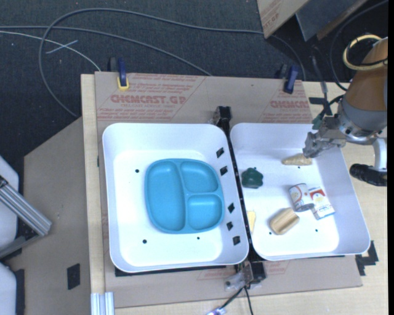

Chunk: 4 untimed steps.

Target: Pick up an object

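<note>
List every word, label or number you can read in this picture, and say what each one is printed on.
"CHEMCAST GP": red print on the brown board behind the left bin.
The same red print repeats on the board behind the right bin, too blurred to read fully.
Red and white packet in the right bin: print too small to read.
Cardboard box, top edge: print unreadable.

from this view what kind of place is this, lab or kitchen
Most likely a robotics lab test bench. Two white bins sit clamped to a board, loose cables run across the dark floor, and a robot arm reaches over toy-like items such as a blue tray.
</note>
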Each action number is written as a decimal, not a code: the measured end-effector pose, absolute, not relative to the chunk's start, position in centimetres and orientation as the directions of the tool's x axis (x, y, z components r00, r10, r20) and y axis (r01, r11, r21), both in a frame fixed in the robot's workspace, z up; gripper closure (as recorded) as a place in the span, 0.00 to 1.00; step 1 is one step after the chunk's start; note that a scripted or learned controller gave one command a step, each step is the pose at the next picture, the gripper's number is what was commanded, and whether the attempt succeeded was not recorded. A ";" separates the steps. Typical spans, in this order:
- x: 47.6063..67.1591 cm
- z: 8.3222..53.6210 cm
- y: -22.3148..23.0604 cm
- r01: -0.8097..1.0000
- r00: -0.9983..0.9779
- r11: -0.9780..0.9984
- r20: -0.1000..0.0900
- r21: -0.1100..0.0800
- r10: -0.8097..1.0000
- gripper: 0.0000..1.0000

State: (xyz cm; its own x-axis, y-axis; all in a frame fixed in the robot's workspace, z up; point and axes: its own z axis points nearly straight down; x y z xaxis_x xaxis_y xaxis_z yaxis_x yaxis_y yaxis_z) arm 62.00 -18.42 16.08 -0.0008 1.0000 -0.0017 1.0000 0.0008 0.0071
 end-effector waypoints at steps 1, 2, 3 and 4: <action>61.5 20.8 -18.2 1.000 -0.001 0.001 -0.001 0.006 1.000 1.00; 61.6 23.4 -18.2 1.000 -0.001 0.001 -0.001 0.005 1.000 1.00; 60.1 22.4 -12.7 1.000 -0.005 0.005 0.003 -0.003 1.000 1.00; 58.8 21.6 -8.1 1.000 -0.004 0.004 0.003 -0.004 1.000 1.00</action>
State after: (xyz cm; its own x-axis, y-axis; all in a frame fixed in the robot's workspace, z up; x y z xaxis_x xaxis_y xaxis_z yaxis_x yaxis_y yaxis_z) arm 58.77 -8.08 21.59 -0.0045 1.0000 0.0033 1.0000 0.0045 -0.0036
